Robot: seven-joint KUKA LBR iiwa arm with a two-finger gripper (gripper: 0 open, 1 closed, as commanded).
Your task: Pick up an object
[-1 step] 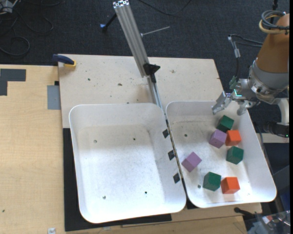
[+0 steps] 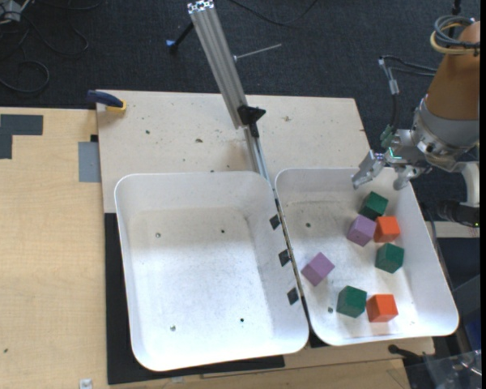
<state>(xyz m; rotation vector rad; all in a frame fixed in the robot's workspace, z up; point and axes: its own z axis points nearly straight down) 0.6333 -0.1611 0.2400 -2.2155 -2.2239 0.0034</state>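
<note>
Nothing is picked up yet. The gripper [image 2: 383, 171] hangs at the upper right of the frame, fingers spread wide and holding nothing, just above a green block [image 2: 374, 204] in the right bin [image 2: 437, 318]. Descending, closing and lifting remain.

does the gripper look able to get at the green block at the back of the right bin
Probably yes. The gripper is open and hovers just above that green block, with nothing between them. The purple block and orange block crowd its near side, though.

Robotics lab, bench [image 2: 227, 128] with white bins [image 2: 146, 193], floor cables [image 2: 16, 63]
</note>
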